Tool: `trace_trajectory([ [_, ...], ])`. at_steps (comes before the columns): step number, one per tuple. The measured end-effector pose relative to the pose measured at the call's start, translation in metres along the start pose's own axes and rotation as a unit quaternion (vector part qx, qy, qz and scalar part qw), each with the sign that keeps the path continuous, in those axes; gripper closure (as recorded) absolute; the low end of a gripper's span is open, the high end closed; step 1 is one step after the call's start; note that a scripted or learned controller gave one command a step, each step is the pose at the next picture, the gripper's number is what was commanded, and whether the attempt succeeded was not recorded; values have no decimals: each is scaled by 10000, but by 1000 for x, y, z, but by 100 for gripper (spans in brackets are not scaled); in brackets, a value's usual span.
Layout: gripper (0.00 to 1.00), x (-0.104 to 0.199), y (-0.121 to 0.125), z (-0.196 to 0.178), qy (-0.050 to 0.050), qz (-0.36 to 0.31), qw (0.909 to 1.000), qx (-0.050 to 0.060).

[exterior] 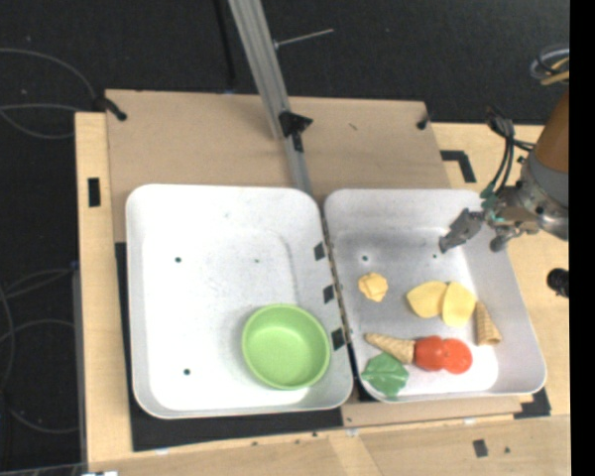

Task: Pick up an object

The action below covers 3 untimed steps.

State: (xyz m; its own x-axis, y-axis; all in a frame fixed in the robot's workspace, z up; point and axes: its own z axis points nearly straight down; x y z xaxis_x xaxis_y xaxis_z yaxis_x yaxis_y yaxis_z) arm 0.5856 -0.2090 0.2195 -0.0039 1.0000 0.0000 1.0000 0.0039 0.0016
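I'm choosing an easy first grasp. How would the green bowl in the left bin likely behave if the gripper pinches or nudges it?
The green bowl looks like rigid moulded plastic, so it probably keeps its shape. It sits upright and wide in the left bin, so tipping seems unlikely; a nudge would probably slide it on the smooth white floor. Its thin rim may offer the only pinch point, and looks slippery.

One fixed camera, seemingly high, looks slantwise down on both bins [228, 206]
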Motion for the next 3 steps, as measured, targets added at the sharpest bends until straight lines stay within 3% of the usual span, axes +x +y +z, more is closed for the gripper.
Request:
trace_trajectory([
  [1, 0, 0, 0, 0, -2, -3, 10000, 1],
  [3, 0, -12, 0, 88, -16, 32, 10000, 22],
])
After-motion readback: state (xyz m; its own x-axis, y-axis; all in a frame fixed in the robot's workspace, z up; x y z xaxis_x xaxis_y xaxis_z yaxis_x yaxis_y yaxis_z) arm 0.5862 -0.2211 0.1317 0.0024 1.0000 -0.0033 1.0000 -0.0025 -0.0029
